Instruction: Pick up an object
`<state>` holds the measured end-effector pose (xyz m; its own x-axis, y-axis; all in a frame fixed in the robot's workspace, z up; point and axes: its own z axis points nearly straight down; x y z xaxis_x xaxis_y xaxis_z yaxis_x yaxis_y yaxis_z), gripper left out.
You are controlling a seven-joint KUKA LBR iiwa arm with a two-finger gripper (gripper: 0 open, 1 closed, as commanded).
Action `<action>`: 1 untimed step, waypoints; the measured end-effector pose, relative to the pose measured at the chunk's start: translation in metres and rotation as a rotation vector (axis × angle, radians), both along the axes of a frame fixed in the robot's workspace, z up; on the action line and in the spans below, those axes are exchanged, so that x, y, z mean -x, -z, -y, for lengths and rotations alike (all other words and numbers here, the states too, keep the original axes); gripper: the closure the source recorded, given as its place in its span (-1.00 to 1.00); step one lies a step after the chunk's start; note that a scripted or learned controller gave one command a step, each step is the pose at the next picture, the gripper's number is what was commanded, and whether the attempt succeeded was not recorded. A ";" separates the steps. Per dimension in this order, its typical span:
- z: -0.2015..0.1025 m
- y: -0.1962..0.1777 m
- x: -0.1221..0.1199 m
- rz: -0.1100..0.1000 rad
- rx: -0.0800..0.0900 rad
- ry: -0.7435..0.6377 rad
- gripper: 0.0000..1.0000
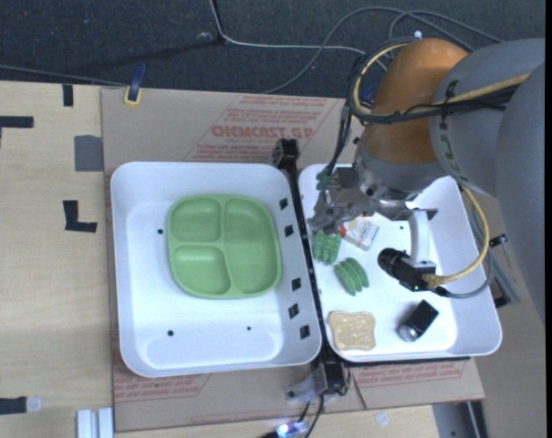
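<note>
Nearest, at 7 o'clock in the right bin [463, 340], lies a tan toast slice [351, 329]. A small black block [419, 319] sits at 5 o'clock, well apart from it.

Further in, towards 9 o'clock, a green pod [351, 274] lies at a slant. Just beyond it a ribbed green piece [327, 245] sits close to the bin's left wall, with a white packet [360, 234] just beside it at its 2 o'clock.

The end effector [330, 213] hangs over this cluster, at about 10 o'clock in the bin. From here I cannot tell whether it is spread or pressed together, and nothing is seen pinched in it.

The ribbed green piece looks the likeliest target, as it lies almost directly beneath. The grasp seems about to be attempted, not made. To do it well, the descent should centre on that piece alone, because the wall and the packet crowd it on either side. Closing across its narrow width would suit it best. A straight lift afterwards should keep it from dragging the pod.

Beyond, the arm [412, 80] with its orange band rises at 12 o'clock. At 9 o'clock on the surface [38, 245], the left bin [139, 245] holds a green divided plate [225, 246].
</note>
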<state>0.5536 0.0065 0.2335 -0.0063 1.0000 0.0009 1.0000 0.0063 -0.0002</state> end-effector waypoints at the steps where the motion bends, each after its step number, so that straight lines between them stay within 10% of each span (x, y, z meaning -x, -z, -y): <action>1: -0.044 0.002 -0.016 -0.001 0.001 0.001 1.00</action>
